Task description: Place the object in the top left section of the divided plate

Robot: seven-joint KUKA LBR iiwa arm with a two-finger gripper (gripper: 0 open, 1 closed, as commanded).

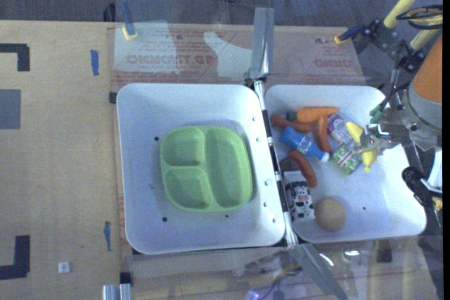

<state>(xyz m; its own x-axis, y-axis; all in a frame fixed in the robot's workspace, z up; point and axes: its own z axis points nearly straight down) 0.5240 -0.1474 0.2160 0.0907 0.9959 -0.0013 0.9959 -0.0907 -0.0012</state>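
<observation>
Green plate: divided plate (207, 168) sits mid left bin (140, 123), three sections, two smaller ones at its 9 o'clock side, one long one at 3 o'clock; top left section bare.
White bins: two side by side, right bin (394, 211) holds the clutter.
Arm: grey with orange band (430, 77), enters at 3 o'clock of the view, over the right bin's 3 o'clock rim.
Gripper: gripper (370, 144) low over the 3 o'clock end of the item pile, right by a yellow piece (366, 159) and a green-white carton (344, 159); finger spread too blurred, cannot tell, no item clearly between them.
Task object: which one not clear; all loose items lie in the right bin, none on the plate.
Pile: orange carrot (316, 112) at the bin's 12 o'clock, blue bottle (304, 143) just below it, red-orange sausage shapes (302, 166) toward centre.
Bin 6 to 7 o'clock: black-and-white carton (298, 199) against the divider edge, tan ball (330, 213) just beside it at its 3 o'clock.
Bench: wooden top (56, 151) at 9 o'clock, blue tape bits (94, 62) and black marks.
</observation>
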